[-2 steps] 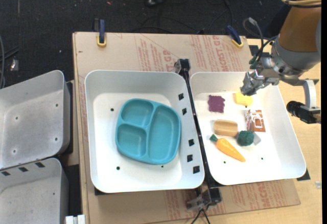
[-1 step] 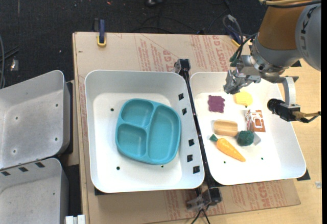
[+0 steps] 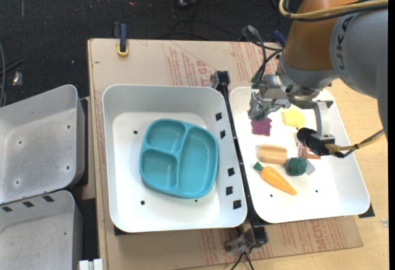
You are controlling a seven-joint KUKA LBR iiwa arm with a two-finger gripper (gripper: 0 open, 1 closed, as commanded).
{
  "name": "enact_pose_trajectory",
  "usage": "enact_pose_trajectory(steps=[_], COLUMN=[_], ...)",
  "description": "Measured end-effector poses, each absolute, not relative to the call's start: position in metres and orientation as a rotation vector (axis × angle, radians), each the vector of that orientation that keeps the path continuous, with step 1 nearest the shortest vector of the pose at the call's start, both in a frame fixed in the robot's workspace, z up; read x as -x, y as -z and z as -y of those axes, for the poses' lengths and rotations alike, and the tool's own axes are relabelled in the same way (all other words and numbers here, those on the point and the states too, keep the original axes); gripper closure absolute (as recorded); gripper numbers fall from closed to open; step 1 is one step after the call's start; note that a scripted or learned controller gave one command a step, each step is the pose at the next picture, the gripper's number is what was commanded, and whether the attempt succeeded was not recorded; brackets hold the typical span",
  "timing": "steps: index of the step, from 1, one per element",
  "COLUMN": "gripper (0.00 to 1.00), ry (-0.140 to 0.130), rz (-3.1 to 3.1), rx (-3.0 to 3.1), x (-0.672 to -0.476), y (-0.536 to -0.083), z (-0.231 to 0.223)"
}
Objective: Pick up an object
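The tool [image 3: 264, 113] hangs low over the right bin [image 3: 352, 192], near its far left corner. A purple toy [image 3: 261, 127] lies just under it, at about 6 o'clock from the tips. It looks like the closest thing to grab. I cannot tell if the tool is spread or pressed together, and nothing shows between its tips. A yellow block [image 3: 294, 118] sits at 3 o'clock from the purple toy. The carrot [image 3: 278, 180] lies nearer the front, pointing toward 4 o'clock.
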State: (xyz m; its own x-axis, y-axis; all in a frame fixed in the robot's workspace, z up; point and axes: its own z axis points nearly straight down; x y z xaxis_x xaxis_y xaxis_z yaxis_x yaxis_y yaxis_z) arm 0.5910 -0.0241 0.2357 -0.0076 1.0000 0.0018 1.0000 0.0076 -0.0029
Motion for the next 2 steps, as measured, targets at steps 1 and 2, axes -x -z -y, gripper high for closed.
enact_pose_trajectory(steps=[1,2], gripper=[1.0,1.0], ry=[0.0,-0.001], rz=[2.228,2.229], rx=[2.211,2.21], x=[-0.595,-0.589], y=[-0.228,-0.219], z=[-0.024,-0.078])
